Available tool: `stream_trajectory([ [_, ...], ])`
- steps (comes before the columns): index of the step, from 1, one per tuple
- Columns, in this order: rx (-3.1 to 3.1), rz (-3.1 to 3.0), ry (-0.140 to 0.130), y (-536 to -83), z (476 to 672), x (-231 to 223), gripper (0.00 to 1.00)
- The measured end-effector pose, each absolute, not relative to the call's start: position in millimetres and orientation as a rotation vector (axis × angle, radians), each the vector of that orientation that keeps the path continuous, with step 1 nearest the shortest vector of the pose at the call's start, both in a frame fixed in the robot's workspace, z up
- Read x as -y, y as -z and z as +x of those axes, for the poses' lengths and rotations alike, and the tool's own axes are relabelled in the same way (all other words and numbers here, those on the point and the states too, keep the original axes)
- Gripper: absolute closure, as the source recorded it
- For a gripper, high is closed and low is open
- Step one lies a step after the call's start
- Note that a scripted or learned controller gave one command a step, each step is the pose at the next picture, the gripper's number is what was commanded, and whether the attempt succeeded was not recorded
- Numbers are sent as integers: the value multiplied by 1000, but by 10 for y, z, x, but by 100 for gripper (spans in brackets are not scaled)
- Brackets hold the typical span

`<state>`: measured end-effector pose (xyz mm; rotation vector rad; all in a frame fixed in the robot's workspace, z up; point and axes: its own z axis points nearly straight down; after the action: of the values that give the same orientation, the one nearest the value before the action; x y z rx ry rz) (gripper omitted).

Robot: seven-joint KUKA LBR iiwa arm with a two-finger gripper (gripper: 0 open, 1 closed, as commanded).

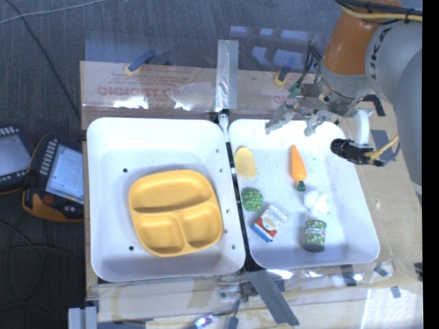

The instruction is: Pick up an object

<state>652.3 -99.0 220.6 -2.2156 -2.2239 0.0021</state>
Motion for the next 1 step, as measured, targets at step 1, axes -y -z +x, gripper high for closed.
stream_trajectory([
  [1,2327,-2111,-4,-987,6471,1595,0],
])
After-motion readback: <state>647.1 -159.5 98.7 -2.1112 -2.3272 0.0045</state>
